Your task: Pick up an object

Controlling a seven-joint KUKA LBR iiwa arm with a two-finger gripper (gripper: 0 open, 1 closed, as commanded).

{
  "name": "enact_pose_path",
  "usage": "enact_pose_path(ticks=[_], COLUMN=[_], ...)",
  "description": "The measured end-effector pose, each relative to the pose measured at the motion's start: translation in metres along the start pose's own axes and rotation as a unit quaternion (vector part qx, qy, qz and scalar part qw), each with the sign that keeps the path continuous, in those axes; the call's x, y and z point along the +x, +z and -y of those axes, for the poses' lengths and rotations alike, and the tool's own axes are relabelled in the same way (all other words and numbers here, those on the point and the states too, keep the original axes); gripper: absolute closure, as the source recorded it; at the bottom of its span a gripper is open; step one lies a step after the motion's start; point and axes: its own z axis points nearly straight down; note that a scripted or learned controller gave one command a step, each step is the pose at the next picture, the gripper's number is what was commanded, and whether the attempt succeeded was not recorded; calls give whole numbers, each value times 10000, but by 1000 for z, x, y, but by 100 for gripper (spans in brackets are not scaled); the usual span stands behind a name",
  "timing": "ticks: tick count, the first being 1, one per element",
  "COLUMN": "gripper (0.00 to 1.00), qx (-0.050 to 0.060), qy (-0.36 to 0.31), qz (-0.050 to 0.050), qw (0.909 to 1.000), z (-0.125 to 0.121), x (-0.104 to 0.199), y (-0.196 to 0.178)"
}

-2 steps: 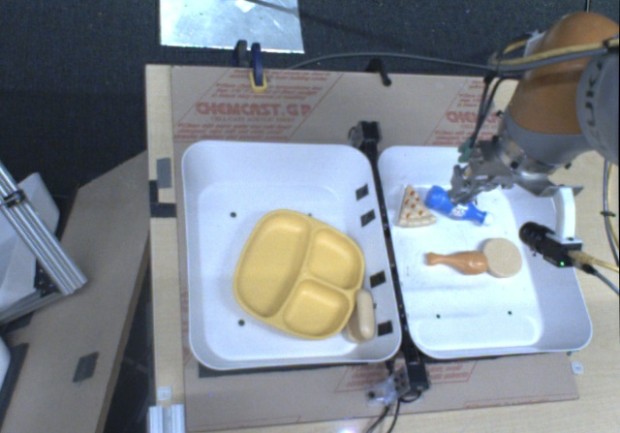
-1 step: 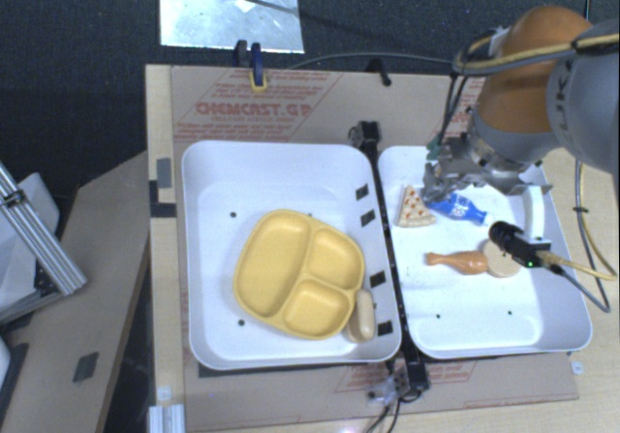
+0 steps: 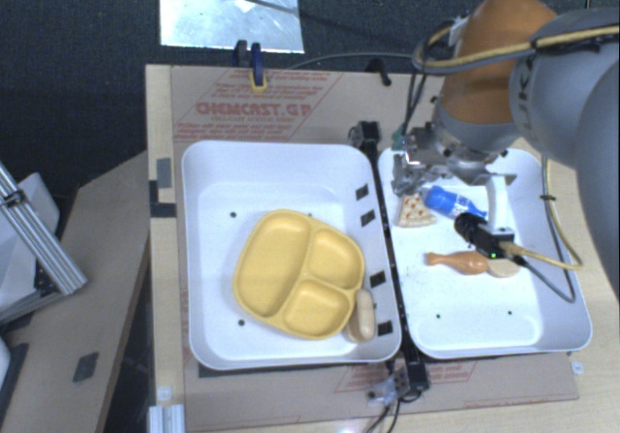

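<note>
Presently the grey arm (image 3: 572, 63) reaches in from the right, its orange band over the far end of the right bin (image 3: 484, 324), and the gripper (image 3: 411, 174) hangs low over that bin's far-left corner, close to the divide between the two bins. Its metal tip is seen from above against the white floor, and whether it is open or closed cannot be told; nothing can be seen held in it. Just below the gripper lies a tan, wedge-shaped cracker (image 3: 417, 212) with a dotted face, flat on the bin floor and near the left wall. Just right of the cracker is a small blue bottle (image 3: 451, 201), lying on its side at a slant. Nearer the camera, around the middle of the same bin, a brown toy drumstick (image 3: 463, 262) lies with its thin end pointing left, apart from the cracker and the bottle. The left bin (image 3: 281, 155) holds a yellow divided plate (image 3: 295, 274), set at an angle towards the bin's near-right part. A beige bread roll (image 3: 363, 315) lies against the plate's near-right edge, close to the bin's wall. Both bins rest on a cardboard sheet (image 3: 257, 107) with red lettering.
</note>
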Motion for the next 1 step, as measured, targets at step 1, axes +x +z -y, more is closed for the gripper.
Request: enact_pose_path(ticks=[1], gripper=[100], qx=[11], qy=[0], qz=[-3], qw=[10000], z=[4], x=[55], y=[10])
